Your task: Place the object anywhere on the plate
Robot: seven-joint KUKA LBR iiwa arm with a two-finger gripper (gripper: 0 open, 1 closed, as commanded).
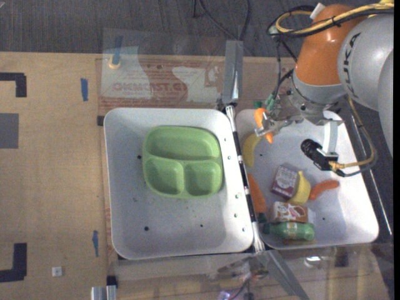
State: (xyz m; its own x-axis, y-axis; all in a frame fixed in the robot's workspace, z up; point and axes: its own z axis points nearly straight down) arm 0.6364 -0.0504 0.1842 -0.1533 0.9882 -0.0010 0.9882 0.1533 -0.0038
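A green plate (pixel 182 160) with three compartments lies in the left bin (pixel 125 217), with nothing on it. My gripper (pixel 267 122) hangs over the far left corner of the right bin (pixel 356 220), close to the divider between the bins. A small orange piece (pixel 269 136) shows right at the gripper's tip, and I cannot tell whether it is held. Just below it, against the bin's left wall, lies a yellow banana-like object (pixel 250 149).
The right bin also holds an orange carrot (pixel 255 194) along the left wall, a maroon packet (pixel 285 180), a yellow item (pixel 302 189), an orange sausage shape (pixel 324 188), a small box (pixel 290 212) and a green bottle (pixel 294 231). A black cable plug (pixel 314 153) hangs beside the wrist.
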